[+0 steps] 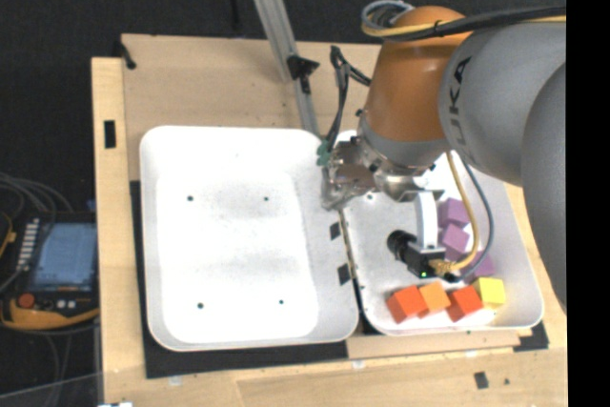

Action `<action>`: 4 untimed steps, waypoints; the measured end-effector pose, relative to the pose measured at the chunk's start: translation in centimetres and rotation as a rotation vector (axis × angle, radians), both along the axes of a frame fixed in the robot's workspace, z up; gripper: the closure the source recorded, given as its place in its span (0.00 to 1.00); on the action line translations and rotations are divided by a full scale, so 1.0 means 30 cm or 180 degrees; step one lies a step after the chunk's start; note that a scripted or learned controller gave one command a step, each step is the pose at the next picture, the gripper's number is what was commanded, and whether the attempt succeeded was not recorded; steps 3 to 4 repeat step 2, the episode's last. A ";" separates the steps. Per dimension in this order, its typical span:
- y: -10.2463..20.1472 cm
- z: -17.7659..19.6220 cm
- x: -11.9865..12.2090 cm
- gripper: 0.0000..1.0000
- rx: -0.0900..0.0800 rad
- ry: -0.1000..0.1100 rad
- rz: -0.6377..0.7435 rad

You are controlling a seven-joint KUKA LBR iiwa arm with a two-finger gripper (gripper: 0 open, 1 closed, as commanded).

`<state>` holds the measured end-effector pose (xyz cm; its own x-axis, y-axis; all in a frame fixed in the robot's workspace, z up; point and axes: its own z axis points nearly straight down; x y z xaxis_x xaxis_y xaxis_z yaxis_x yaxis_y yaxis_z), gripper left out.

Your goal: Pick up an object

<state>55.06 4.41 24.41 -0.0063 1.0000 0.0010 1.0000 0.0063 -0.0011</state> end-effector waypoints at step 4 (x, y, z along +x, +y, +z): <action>0.171 0.020 -0.039 0.00 0.0002 -0.0008 -0.0014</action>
